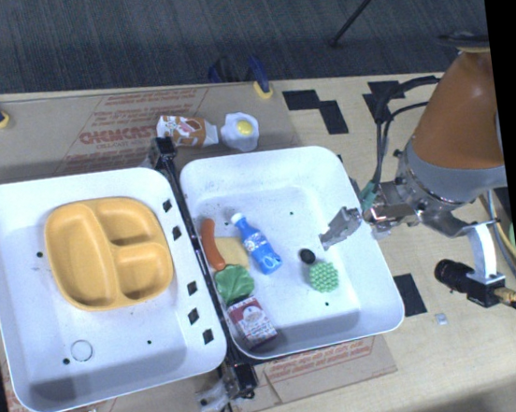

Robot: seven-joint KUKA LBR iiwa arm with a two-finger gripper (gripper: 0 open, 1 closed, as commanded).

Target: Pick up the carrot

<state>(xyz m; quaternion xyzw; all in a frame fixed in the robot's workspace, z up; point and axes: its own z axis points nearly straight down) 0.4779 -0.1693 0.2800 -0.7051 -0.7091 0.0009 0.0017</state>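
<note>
The carrot (pixel 210 242) is a slim orange-red stick lying lengthwise against the left wall of the right bin (pixel 371 275). Its lower end meets a yellow slice (pixel 233 251) and a green leafy piece (pixel 233 282). My gripper (pixel 340 226) hovers over the right side of that same bin, well to the right of the carrot and apart from it. A blue bottle (pixel 257 245) lies between the two. Nothing shows in the gripper's grasp.
A green studded ball (pixel 323 277) and a small black object (pixel 307 257) sit just below the gripper. A red packet (pixel 252 322) lies at the bin's front left. The left bin (pixel 13 280) holds a yellow divided plate (pixel 108 250). A carton (pixel 182 130) and a white-yellow item (pixel 240 130) rest behind the bins.
</note>
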